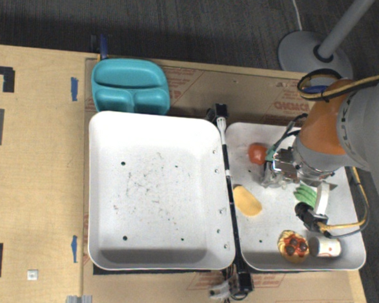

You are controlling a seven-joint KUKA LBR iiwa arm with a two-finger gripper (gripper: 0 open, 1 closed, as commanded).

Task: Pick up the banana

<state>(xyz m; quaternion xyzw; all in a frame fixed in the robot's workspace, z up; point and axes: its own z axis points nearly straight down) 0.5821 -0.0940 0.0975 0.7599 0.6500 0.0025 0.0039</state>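
Observation:
A short yellow piece that I take to be the banana [247,201] lies in the right bin [344,255], close to its left wall. My gripper [272,175] hangs over the upper middle of that bin, up and to the right of the banana and a little apart from it. Nothing visibly rests in the gripper. A red round fruit [257,152] sits just to the gripper's upper left.
A green object [307,193] lies right of the gripper, partly under the arm. A dark red and orange item [293,245] and a white cylinder [329,247] sit near the front edge. The left bin [155,177] adjoins. A teal tray [131,85] stands behind it.

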